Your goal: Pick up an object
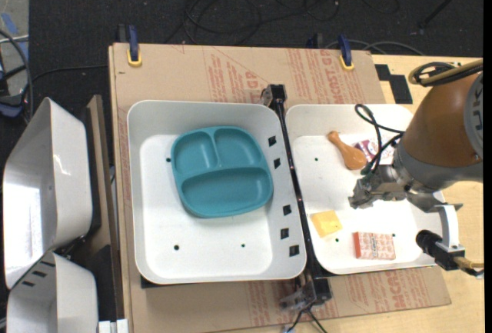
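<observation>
Over the right bin, the tool is hovering just above its floor; whether it is clenched or released cannot be told. Just beyond the tool, an orange wooden piece is lying, with a yellow block just left and a red-and-white packet nearer the front rim. A teal divided plate is sitting in the left bin.
</observation>
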Controlling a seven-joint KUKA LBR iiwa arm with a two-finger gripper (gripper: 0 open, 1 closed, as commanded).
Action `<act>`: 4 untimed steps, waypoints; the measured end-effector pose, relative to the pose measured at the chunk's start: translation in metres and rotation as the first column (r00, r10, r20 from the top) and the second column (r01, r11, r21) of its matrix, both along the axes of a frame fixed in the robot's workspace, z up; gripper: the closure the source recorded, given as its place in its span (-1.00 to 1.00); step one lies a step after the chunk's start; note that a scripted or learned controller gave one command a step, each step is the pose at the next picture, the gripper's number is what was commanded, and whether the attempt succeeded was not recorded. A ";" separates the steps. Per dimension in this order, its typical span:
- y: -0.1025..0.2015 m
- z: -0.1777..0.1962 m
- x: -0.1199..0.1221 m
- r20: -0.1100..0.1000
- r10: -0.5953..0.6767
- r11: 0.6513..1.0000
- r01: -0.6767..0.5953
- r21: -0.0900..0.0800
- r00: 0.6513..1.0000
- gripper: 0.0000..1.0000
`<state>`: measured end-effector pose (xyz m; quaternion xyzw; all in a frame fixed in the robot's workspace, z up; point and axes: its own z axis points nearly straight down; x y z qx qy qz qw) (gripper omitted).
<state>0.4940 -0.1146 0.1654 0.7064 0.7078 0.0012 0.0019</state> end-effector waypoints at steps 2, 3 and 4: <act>0.050 0.066 0.007 -0.002 0.006 1.000 -0.006 0.002 1.000 1.00; 0.106 0.074 0.021 -0.003 0.007 1.000 -0.007 0.003 1.000 1.00; 0.159 0.073 0.036 -0.003 0.007 1.000 -0.007 0.002 1.000 1.00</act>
